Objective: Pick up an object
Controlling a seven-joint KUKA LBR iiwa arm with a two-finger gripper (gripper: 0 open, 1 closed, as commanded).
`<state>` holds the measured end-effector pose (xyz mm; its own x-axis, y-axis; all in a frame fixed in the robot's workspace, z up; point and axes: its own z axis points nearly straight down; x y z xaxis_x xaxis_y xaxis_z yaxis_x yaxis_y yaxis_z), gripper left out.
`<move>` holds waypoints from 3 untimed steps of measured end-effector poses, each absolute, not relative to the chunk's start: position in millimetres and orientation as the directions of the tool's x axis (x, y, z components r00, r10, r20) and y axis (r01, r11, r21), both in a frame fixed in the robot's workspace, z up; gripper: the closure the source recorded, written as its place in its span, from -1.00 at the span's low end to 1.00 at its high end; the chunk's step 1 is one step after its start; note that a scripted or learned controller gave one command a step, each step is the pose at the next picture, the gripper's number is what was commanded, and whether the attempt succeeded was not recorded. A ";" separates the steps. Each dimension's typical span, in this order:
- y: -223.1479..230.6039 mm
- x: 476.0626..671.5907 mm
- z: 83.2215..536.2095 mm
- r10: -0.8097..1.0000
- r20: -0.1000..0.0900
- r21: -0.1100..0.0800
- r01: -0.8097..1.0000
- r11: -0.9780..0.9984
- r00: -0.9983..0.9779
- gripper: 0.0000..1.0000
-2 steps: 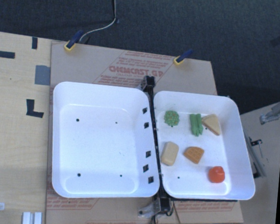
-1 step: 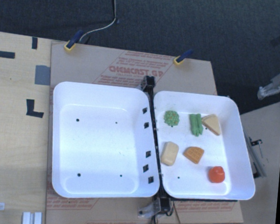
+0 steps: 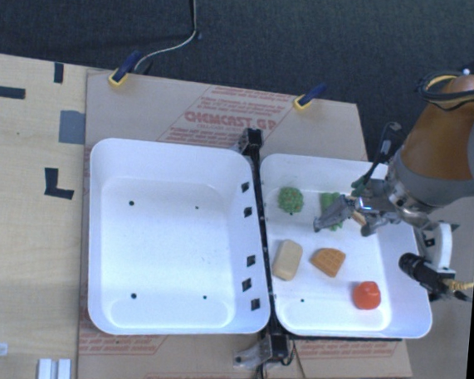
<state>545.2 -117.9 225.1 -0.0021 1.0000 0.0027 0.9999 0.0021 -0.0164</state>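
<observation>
Claw open, low over right bin, w/ green piece just beside it; nothing seen gripped.

- A wooden bench seen from above, with black tape marks on its left part.
- A brown cardboard sheet with red print lies on the bench, under both bins.
- Two clamps with yellow tips and blue handles, one at the sheet's far left corner, one at its far right corner.
- Left white bin, shallow, with rounded corners.
- Right white bin touches it along a black divider strip.
- A dark carpet lies beyond the bench.
- A thin cable runs across the carpet to the left clamp.
</observation>
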 end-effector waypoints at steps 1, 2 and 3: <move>-148.5 511.6 343.0 1.000 -0.004 0.010 1.000 -0.002 0.002 -1.00; -140.3 484.2 450.9 1.000 -0.003 0.012 1.000 0.001 -0.001 -1.00; -72.5 484.1 482.8 1.000 0.000 0.001 1.000 0.002 -0.002 -1.00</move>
